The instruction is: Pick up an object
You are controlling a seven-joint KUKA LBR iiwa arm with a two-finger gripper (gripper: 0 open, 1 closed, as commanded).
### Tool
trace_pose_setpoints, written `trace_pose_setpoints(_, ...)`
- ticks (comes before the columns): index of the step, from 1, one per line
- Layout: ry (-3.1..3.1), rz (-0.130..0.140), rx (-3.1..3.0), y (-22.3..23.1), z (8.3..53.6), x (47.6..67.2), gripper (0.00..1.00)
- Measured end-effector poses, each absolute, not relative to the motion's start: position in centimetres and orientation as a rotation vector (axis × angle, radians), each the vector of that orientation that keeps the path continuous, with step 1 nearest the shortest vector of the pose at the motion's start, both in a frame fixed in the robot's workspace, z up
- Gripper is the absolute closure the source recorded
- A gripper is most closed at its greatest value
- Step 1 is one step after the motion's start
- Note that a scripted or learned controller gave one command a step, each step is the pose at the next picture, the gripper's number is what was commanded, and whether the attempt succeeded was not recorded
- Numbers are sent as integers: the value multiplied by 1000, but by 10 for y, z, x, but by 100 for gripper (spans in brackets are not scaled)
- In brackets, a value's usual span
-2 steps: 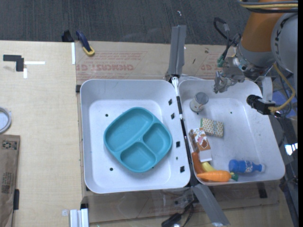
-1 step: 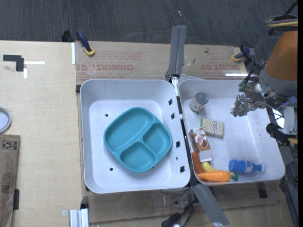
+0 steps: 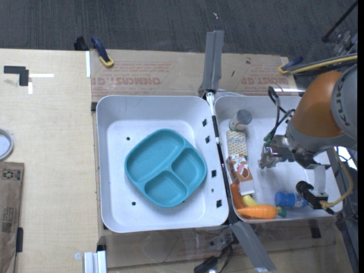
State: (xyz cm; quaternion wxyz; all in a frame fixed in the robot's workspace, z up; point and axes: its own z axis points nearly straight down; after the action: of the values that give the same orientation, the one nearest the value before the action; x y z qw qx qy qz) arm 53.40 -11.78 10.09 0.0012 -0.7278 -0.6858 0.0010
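Step in hand looks like the approach: the arm (image 3: 324, 110) reaches in from the right and the gripper (image 3: 272, 155) hangs over the open floor of the right bin (image 3: 259, 104), with nothing seen between its fingers. Whether the hand is wide or narrow can't be told — the fingertips are too small and dark against the wrist hardware.

No single target is named; the candidates all sit in the right bin:
- small grey cup (image 3: 242, 119) near the far wall
- patterned box (image 3: 237, 144) just below it, along the left wall
- red-and-white carton (image 3: 241, 171) beyond that, end to end with the box
- carrot (image 3: 257, 211) along the near wall, with a yellow piece (image 3: 249, 200) just beside it
- blue toy (image 3: 286, 199) near the right end of the carrot

The left bin (image 3: 108, 152) holds only the blue divided plate (image 3: 165, 168), well apart from the gripper.

Judged next move: pick one item, line up over it, descend, close. The boxes are nearest, just to the gripper's left, but lie flat against the wall, so a tight fit for the fingers.

Hard to read: gripper height above the bin floor, the blue toy's shape, and the bin's right side, covered by the arm and cables.
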Motion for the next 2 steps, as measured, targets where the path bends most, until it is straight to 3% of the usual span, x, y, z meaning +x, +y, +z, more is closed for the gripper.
trace_pose_setpoints(1,-2132,2,-2309,-115,92,659,0)
trace_pose_setpoints(2,-1989,1,-2435,-182,93,659,0)
